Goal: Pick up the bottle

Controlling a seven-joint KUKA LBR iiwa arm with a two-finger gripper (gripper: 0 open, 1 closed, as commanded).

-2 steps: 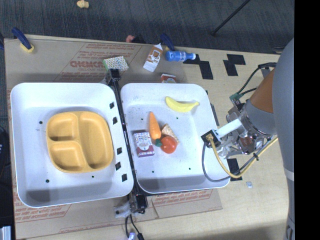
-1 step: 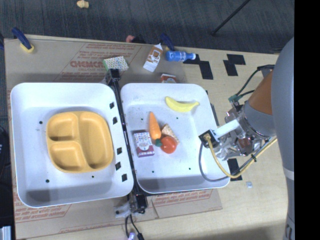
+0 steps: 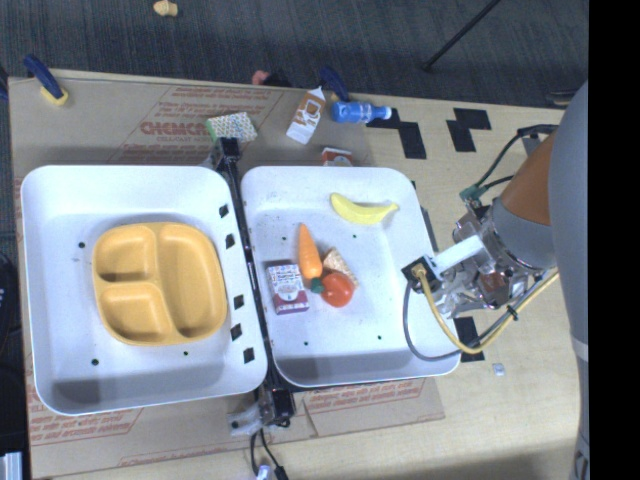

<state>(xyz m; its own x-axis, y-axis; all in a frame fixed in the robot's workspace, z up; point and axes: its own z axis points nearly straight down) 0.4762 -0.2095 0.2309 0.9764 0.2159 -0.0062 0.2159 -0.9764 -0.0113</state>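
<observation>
A small blue bottle point(image 3: 356, 112) lies on its side on the cardboard behind the right bin point(image 3: 400, 343), outside both bins. My gripper point(image 3: 478, 286) hangs at the right bin's right edge, low over the rim, far from the bottle and to its front right. Nothing shows in its grasp.
The right bin holds a banana point(image 3: 362, 208), a carrot point(image 3: 309, 251), a tomato point(image 3: 338, 290) and a red-and-white packet point(image 3: 286, 288). A yellow divided plate point(image 3: 160, 280) sits in the left bin point(image 3: 50, 368). A small carton point(image 3: 306, 116) and a green packet point(image 3: 232, 126) lie near the bottle.
</observation>
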